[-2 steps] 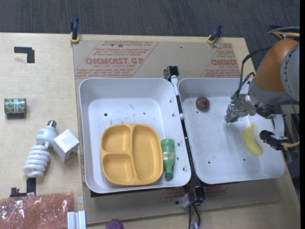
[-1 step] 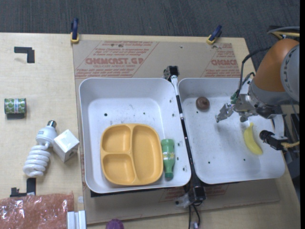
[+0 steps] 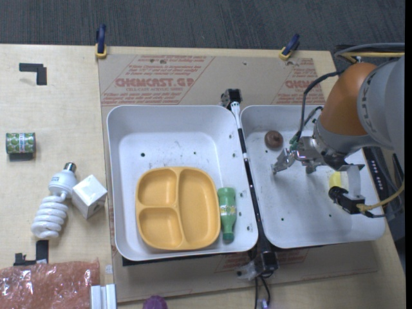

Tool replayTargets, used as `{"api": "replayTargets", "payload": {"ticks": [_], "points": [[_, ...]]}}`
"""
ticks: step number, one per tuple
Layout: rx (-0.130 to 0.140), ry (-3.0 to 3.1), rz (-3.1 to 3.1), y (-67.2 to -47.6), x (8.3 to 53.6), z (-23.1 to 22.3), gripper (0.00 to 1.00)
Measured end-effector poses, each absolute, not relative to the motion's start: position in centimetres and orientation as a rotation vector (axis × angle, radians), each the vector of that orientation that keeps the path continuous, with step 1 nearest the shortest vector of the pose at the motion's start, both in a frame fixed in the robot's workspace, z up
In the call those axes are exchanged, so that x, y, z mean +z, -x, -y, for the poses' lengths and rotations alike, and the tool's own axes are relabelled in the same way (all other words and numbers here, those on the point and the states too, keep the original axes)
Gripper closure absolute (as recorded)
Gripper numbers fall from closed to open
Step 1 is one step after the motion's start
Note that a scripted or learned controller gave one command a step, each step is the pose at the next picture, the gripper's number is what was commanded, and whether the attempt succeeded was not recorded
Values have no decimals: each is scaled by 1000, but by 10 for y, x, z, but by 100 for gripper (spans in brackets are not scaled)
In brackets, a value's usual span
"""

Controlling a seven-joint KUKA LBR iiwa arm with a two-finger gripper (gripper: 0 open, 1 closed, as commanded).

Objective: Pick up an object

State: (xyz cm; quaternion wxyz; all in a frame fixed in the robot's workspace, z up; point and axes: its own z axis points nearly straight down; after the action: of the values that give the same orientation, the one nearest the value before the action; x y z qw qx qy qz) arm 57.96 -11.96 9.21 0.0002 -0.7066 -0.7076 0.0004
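Item: approach step, jaws [image 3: 281, 165] state we can't tell, brown puck [image 3: 273, 138] just beyond them; nxt: descend & close.

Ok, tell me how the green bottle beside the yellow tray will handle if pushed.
The green bottle lies on its side, so it would likely roll. It looks plastic, probably light. It is hemmed between the yellow tray and bin wall, so travel seems limited.

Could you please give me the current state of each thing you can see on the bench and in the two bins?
Yellow tray: flat in the left bin, compartments up.
Green bottle: lying on its side, against the tray's right edge.
Brown ball: resting in the right bin, apart from the hand.
Hand: low in the right bin, holding nothing visible.
Light bulb: lying on the bench.
Green can: on its side.
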Motion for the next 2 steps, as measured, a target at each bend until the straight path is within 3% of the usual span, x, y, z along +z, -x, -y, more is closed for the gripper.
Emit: {"api": "replayTargets", "payload": {"ticks": [1, 2], "points": [[1, 2223, 2219, -492, 92, 100, 0], [-1, 2227, 2219, -493, 102, 101, 100]]}}
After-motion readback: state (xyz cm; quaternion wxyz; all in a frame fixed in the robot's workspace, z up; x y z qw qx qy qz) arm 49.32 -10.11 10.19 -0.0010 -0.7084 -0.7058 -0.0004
